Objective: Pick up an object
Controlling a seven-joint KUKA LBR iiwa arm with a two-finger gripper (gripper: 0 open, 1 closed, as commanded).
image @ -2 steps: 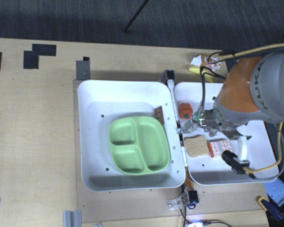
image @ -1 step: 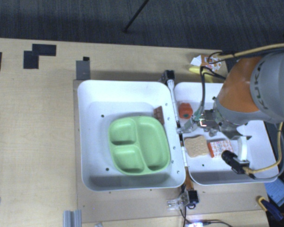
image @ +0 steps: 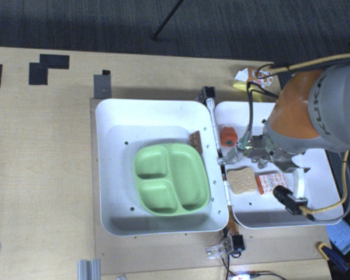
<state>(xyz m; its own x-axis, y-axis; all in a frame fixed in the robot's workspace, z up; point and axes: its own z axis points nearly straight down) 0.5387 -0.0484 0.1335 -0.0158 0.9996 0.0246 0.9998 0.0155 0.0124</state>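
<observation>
Two white bins sit on my tan table [image: 41,174]; right bin [image: 321,174] holds a sponge [image: 241,180], long axis left-right, beside a red-white packet [image: 270,183] and orange block [image: 228,136]. Hand [image: 245,150] grip: cannot tell.

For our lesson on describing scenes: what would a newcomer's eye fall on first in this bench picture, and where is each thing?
First the light green divided plate, lying in the left white bin. Next the grey arm with its orange band, reaching in from the right over the right white bin. Below it in that bin lie a tan sponge-like block, a red-and-white packet beside it, and a small orange object near the bins' divide.
</observation>
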